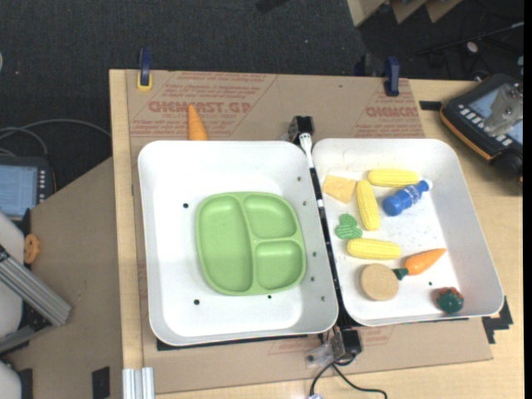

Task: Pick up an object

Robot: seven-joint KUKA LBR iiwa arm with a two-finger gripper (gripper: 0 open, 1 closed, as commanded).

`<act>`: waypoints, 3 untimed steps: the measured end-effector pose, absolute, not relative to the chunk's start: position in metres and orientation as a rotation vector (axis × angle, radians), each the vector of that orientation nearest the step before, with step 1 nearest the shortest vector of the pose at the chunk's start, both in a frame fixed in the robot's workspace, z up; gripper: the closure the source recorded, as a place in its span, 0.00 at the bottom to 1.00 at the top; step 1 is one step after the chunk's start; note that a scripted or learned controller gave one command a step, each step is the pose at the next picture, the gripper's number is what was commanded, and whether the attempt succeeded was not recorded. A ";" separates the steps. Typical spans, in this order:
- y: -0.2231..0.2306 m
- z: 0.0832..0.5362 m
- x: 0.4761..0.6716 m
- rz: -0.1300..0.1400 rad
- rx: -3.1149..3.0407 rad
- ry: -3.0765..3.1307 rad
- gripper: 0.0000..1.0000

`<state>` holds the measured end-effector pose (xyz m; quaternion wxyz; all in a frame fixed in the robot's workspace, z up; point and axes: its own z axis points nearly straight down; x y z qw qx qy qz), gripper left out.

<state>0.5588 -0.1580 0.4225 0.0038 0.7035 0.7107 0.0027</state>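
The right bin holds toy food. Three yellow corn cobs lie there: one at the top, one upright in the middle, one lower. A yellow cheese wedge sits at the bin's upper left. A blue bottle lies beside the top cob. A small green piece rests near the left wall. A tan round cookie, an orange carrot and a small red and green item lie along the bottom.
The left bin holds a green divided plate. An orange carrot lies on the board behind the left bin. Blue clamps grip the board's far edge. A black and orange pendant sits at the right.
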 end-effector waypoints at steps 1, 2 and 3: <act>-0.093 0.314 0.566 -0.007 2.221 2.237 1.00; -0.120 0.146 0.567 -0.016 2.234 2.228 1.00; -0.150 0.283 0.530 0.009 2.217 2.208 1.00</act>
